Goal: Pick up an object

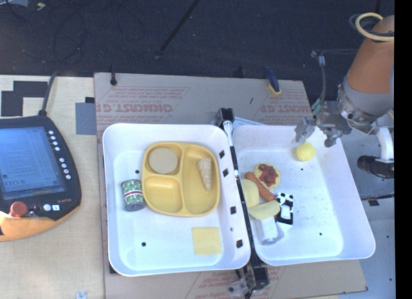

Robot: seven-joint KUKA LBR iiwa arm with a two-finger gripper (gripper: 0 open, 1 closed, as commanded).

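Here yellow ball (pixel 305 152) just below open claw (pixel 317 133).

We see even, bright light on the two white bins (pixel 129 143), faint glare on their rims, soft short shadows, dim floor beyond them, slight overall blur

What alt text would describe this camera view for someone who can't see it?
A robot arm's hand hovers beside a small yellow ball in the right white bin. The left bin holds a yellow divided tray.
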